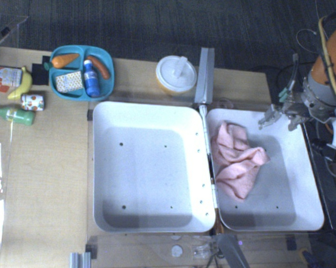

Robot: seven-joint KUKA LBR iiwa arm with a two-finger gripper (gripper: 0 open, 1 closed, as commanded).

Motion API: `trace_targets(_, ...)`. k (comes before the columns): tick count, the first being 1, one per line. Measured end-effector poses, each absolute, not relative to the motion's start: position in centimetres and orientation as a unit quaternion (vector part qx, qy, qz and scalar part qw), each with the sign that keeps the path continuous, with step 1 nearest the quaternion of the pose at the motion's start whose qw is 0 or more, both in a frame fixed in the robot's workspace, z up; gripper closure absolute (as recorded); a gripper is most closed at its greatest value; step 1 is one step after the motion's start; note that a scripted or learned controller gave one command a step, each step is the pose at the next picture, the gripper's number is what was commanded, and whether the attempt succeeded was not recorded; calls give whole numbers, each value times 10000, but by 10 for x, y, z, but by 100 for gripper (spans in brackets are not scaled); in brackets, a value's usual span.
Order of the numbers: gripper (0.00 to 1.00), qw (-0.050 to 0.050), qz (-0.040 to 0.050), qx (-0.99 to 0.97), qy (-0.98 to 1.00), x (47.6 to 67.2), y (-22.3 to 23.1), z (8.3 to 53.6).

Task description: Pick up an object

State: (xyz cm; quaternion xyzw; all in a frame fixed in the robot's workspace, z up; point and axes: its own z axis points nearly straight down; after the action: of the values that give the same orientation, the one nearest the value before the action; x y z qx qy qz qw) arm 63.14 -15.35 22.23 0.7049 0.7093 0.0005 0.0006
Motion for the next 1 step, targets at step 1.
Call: trace_targets(1,0,4,2,6914,7224,605,-161,122)
